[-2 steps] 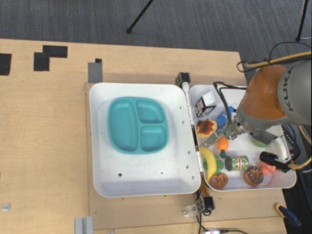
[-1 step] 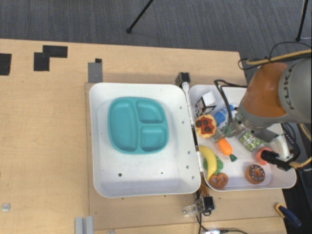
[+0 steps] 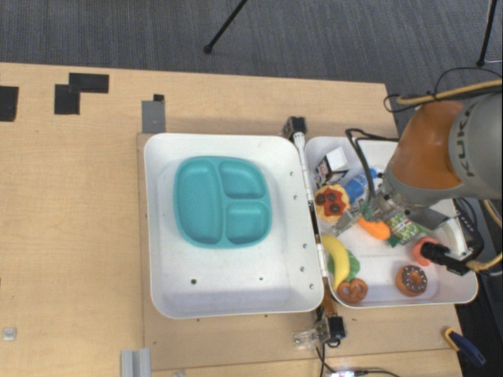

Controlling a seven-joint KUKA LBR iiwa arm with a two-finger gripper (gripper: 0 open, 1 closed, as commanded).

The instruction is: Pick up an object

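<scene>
— While my arm [image 3: 440,151] reaches in at the frame's right, where is my claw [image 3: 376,210]?
— Low in the right bin [image 3: 464,293], just above the orange carrot [image 3: 376,228]; its opening cannot be told. The left bin [image 3: 165,289] holds a teal tray [image 3: 222,201].

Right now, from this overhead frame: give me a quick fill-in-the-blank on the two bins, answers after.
1. The teal divided plate lies in the ____ bin.
2. The plate has ____ compartments.
3. The banana lies along the ____ wall of the right bin, next to the divider.
4. The gripper is over the right bin, close beside an ____ carrot-like toy.

Missing words: left; three; left; orange
</scene>
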